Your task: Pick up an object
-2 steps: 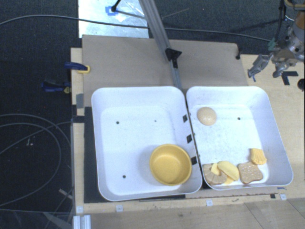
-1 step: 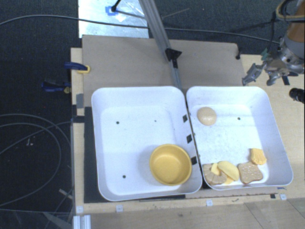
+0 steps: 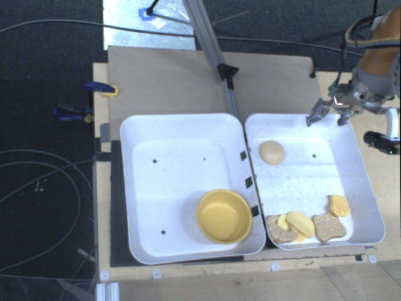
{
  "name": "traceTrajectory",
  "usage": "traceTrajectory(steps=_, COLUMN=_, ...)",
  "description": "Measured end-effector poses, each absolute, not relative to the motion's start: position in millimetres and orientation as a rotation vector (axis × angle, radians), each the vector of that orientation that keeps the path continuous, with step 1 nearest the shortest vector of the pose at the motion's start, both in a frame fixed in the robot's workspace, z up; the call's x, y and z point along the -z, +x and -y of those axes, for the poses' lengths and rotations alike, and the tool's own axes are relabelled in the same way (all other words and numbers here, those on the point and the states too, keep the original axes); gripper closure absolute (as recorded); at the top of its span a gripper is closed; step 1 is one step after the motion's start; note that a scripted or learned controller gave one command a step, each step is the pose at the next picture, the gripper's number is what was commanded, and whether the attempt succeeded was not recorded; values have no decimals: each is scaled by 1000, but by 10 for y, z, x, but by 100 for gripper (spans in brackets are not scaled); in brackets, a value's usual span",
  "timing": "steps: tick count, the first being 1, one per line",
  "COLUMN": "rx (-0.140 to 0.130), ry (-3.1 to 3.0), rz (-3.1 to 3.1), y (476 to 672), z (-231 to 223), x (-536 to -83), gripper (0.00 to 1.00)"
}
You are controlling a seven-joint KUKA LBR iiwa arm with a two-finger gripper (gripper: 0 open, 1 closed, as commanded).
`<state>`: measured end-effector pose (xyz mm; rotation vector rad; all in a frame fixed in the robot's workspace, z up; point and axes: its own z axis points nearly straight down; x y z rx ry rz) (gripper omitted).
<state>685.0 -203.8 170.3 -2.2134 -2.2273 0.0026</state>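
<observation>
We log the gripper (image 3: 329,114) spread and empty above the right bin's (image 3: 357,144) far rim, nothing lifted yet; round bun (image 3: 272,152) and biscuit (image 3: 328,227) still await pickup

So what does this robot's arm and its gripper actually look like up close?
The arm is rounded and grey with an orange band above the wrist, and dark cables loop around its upper part. It ends in a grey metal gripper with two short dark fingers. A small light spot glows on the gripper's body.
</observation>
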Motion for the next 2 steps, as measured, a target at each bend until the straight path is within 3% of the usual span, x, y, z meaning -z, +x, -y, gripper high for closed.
traceTrajectory(steps=1, rx=-3, ry=-2212, rz=2229, y=6827, z=2030, x=-1080, gripper=0)
traceTrajectory(steps=2, rx=3, ry=-2215, rz=2239, y=6854, z=2038, x=-1245, gripper=100)
